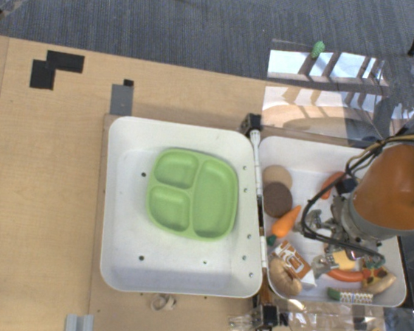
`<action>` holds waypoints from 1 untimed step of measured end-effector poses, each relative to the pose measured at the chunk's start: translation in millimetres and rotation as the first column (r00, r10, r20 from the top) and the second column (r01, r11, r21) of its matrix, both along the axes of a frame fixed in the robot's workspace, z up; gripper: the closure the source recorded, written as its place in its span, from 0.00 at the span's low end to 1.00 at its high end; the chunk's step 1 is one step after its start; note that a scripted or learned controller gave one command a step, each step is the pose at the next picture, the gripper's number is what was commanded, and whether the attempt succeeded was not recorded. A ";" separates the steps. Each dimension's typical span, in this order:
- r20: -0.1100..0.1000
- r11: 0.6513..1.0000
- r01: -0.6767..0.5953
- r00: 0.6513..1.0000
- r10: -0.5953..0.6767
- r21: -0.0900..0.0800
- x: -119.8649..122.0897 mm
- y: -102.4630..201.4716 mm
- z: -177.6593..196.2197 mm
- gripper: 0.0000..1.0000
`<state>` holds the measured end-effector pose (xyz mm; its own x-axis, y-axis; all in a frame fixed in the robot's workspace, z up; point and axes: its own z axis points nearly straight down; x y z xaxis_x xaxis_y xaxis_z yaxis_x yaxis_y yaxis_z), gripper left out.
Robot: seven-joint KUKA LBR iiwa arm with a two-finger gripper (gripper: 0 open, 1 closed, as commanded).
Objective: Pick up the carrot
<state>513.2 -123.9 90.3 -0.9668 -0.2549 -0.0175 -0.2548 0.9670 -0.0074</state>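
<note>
1. The carrot (pixel 285 221) lies in the right bin (pixel 308 159), close to that bin's left wall, tilted with its thick end toward the far side. A brown rounded item (pixel 276 191) sits just beyond it, touching or nearly so.
2. The gripper (pixel 324 228) hangs low over the middle of the right bin, just right of the carrot. The arm's orange band (pixel 398 186) hides much of it, so I cannot tell how the pincer stands; nothing is visibly caught in it.
3. The carrot appears to rest on the bin floor, so in my judgement the pick is not yet made and the arm is placed for an approach.
4. Clutter crowds the bin's near side: a packaged snack (pixel 290 265), an orange-red piece (pixel 345 274) and other small items. That crowding likely explains the reach in from the bin's middle.
5. The left bin (pixel 119 255) holds a green divided plate (pixel 192 193), well apart from the work.
</note>
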 end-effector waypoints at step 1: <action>-0.002 0.876 0.483 0.876 -0.483 0.005 59.9 29.4 -0.2 0.00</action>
<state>573.1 -94.5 90.1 -0.9698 0.2434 -0.0166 0.2434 0.9699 -0.0017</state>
